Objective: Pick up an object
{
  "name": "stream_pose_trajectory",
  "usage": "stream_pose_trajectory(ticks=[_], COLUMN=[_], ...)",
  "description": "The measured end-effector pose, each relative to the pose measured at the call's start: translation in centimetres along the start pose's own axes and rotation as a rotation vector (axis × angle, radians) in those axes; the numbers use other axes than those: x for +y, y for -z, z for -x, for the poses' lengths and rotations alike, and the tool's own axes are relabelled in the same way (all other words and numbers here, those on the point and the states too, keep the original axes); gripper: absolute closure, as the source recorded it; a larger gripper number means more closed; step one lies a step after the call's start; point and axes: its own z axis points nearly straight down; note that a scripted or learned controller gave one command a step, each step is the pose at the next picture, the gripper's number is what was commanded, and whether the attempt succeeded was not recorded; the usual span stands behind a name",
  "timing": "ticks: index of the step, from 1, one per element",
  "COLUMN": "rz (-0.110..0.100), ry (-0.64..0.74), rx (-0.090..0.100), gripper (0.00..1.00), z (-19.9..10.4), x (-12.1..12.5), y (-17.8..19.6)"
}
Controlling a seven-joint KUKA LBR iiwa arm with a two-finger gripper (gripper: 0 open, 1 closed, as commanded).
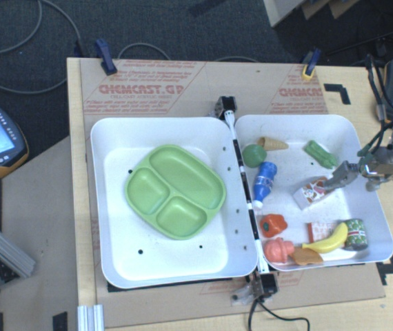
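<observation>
The right bin (365, 205) holds several small objects. Among them are a green ball (254, 155), a blue bottle (263, 180), a green pickle-shaped piece (320, 154), a white and red carton (311, 191), a red pepper (273, 225), a yellow banana (329, 239) and a green can (356, 233). My gripper (336, 178) reaches in from the right, low over the bin. Its tip sits at the upper right edge of the carton. Whether it touches the carton is unclear.
The left bin (114, 240) bears a green divided plate (175, 191). An ice cream cone (274, 143) lies near the right bin's back wall. A pink toy (278, 251) and a small red box (317, 229) lie near the front. A black divider rail (241, 178) separates the bins.
</observation>
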Motion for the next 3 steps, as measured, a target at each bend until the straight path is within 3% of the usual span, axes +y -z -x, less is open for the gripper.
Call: stream_pose_trajectory(ticks=[1,2,3], rz=[-0.01,0.006,-0.008], ry=[0.007,-0.003,-0.003], rx=[0.005,-0.006,0.001], gripper=[0.0,0.0,0.0], z=[-5.5,2.4,4.0], x=[3.2,10.1,7.4], y=[-10.3,-9.4,-17.6])
